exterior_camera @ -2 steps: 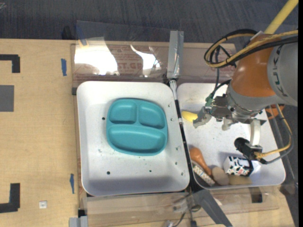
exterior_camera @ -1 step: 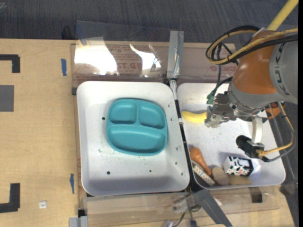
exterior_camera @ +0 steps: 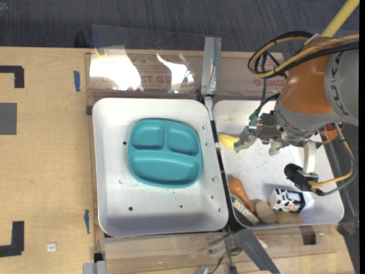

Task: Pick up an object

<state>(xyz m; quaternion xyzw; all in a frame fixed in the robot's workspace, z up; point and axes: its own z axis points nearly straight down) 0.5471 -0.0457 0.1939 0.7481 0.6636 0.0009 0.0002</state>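
My gripper [exterior_camera: 259, 145] hangs over the back half of the right bin [exterior_camera: 325, 210], under the orange-banded wrist. Its two grey fingers stand apart, open, with bare white bin floor between them. A yellow object [exterior_camera: 227, 141] lies against the bin's left wall, just left of the left fingertip [exterior_camera: 243, 142]. At the bin's front lie an orange carrot-like object [exterior_camera: 238, 188], a beige stone-like piece [exterior_camera: 263, 211], a black-and-white patterned toy [exterior_camera: 287, 200] and a small striped item [exterior_camera: 244, 211].
The left bin [exterior_camera: 108, 198] holds a teal divided plate [exterior_camera: 165, 153]. A black connector with yellow cable [exterior_camera: 299, 177] hangs off the arm above the right bin's front. A clear plastic sheet and a taped divider [exterior_camera: 210, 67] stand behind the bins.
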